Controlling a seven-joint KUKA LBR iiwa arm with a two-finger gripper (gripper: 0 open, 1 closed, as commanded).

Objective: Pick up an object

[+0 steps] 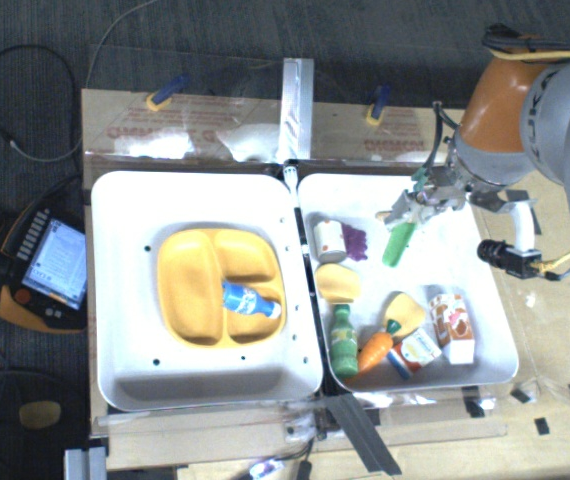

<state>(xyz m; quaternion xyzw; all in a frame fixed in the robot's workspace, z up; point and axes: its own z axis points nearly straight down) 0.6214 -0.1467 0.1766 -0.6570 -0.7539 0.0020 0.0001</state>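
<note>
My gripper hangs over the far part of the right bin, reaching in from the right. A green stick-shaped object slants down from between its fingertips, its upper end in the grip. The fingers look shut on it. Its lower end sits just over the bin floor, and I cannot tell whether it touches. The other objects lie left of and nearer than the gripper.
The right bin also holds a white and purple pack, a yellow fruit, a green bottle, a carrot, a yellow wedge and two small cartons. In the left bin, a yellow divided plate carries a blue bottle.
</note>
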